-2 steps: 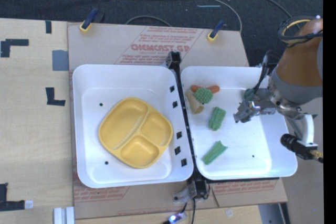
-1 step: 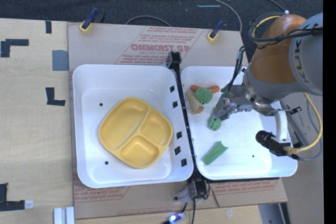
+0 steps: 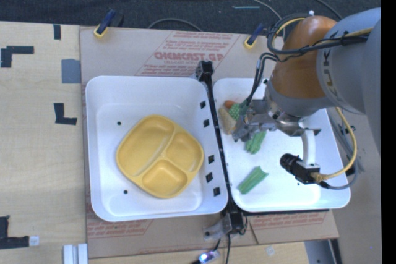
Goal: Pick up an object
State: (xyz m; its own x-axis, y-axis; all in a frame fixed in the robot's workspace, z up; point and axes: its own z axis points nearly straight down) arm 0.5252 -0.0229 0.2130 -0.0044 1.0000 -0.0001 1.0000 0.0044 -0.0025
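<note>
The right bin [image 3: 281, 198] holds a green toy piece [image 3: 252, 180] lying loose near its front. Another green piece [image 3: 255, 141] lies further back, right under the wrist. At the bin's back left corner sit a tan object [image 3: 227, 123], a small green item [image 3: 235, 112] and an orange bit [image 3: 229, 104]. My gripper [image 3: 249, 127] hangs low over that back-left cluster, its dark body covering part of the objects. The arm with its orange band [image 3: 306, 59] comes in from the right and hides the bin's back right.
The left bin [image 3: 99, 102] holds a yellow divided plate [image 3: 159, 156]. A black divider with clips [image 3: 213, 133] runs between the bins. Cables trail over the dark floor behind the bench. A black cable connector [image 3: 296, 167] hangs off the wrist over the right bin.
</note>
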